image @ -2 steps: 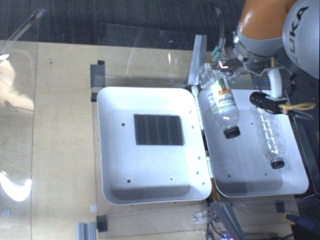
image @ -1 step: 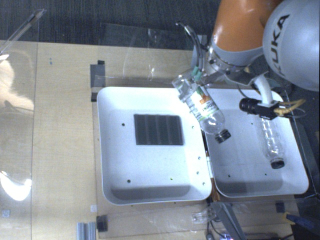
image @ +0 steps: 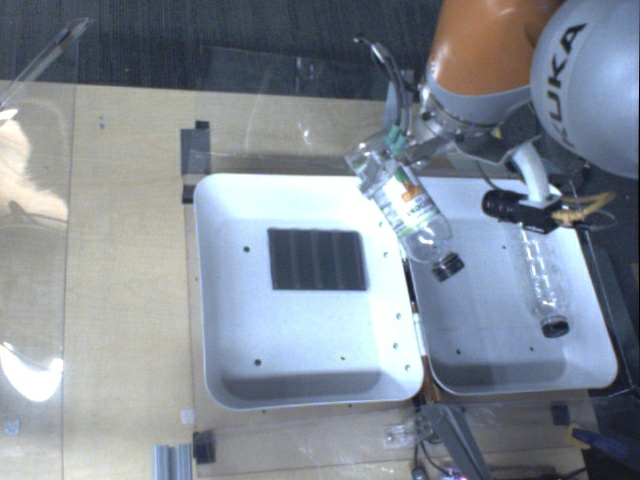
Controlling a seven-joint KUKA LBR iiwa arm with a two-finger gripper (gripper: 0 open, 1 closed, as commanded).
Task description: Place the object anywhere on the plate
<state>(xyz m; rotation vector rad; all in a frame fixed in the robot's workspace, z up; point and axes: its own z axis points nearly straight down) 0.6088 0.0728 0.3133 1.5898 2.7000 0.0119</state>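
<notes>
The clear plastic bottle with the orange-and-white label is clamped at its base end between the fingers of the gripper, off the bin floor. It hangs tilted, its dark cap pointing down and away from the fingers toward the lower right. The bottle body sits over the seam between the two bins, with the cap end above the right bin.

Nearest the camera, below the fingers, the front rims of both bins run side by side along the wooden bench. The left bin lies down and to the left of the fingers. On its floor rests the dark ribbed rectangular plate, lying flat, apart from the held bottle and to the lower left of it.

To the right of the fingers, in the right bin, a second clear bottle lies on its side, its dark cap toward the front rim. It is well apart from the held bottle.

Just above and to the right of the fingers, the wrist carries the orange band and the grey arm housing. A black cable fitting projects from the wrist above the right bin.

Farthest back, beyond the fingers, the bench edge meets a dark floor.
</notes>
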